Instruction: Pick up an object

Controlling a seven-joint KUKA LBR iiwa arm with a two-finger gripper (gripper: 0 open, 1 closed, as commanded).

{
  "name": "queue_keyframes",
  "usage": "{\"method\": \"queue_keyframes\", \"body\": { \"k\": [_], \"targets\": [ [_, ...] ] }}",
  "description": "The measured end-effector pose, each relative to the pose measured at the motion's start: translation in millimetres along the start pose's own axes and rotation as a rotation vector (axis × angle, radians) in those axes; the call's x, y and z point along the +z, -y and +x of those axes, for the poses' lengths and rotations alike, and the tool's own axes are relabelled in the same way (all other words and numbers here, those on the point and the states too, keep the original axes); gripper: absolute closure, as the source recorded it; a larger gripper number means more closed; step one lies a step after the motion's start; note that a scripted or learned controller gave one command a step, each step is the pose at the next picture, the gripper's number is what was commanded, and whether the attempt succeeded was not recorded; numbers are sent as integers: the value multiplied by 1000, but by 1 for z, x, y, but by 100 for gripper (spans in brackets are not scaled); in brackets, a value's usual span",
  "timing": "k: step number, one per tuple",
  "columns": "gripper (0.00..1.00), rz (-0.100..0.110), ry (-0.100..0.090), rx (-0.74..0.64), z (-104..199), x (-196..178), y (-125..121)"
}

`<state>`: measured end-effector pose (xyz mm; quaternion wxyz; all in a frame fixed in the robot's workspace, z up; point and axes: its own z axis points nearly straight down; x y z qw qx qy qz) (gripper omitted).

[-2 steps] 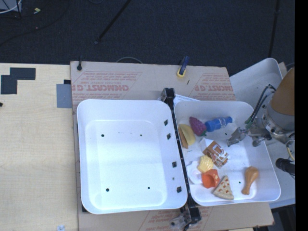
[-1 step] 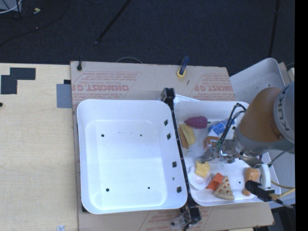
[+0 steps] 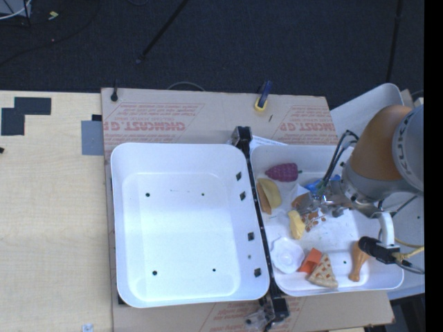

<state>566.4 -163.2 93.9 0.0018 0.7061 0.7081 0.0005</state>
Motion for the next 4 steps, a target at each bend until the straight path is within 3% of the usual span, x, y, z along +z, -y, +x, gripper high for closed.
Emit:
{"method": "queue_keyframes", "body": {
  "k": [1,2,3,4],
  "targets": [
    [100,5,-4,5,1,-9,3],
    [100,1,-3,-1,45,-43,-45],
    [100,18,-5,5,38,-2,-59],
    [100,0,-3,-1,113,-98,-79]
  ]
}}
